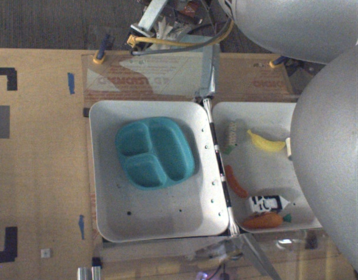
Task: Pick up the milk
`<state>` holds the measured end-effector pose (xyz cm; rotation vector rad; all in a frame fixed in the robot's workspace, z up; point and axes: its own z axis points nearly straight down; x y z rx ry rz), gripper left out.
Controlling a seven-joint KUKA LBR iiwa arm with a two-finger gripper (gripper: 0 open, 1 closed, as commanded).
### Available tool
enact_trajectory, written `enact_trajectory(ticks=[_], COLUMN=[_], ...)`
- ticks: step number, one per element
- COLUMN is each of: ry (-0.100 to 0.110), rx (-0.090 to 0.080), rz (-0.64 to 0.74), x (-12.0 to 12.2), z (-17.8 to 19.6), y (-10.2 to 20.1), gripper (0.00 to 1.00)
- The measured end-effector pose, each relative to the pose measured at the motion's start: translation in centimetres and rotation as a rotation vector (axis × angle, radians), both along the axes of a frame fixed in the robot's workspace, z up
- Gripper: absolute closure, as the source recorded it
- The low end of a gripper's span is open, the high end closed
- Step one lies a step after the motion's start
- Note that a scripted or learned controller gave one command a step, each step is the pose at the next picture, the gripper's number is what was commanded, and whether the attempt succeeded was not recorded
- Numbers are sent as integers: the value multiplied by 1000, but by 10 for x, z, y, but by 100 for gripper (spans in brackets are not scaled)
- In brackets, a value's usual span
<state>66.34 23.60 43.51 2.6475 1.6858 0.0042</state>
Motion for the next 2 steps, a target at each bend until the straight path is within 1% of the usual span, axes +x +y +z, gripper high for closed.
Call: enact_trajectory(ticks=[2], ry=[-3], rx=[-1], rz=[16], x=[-2], z=[21], y=[9], gripper=[100])
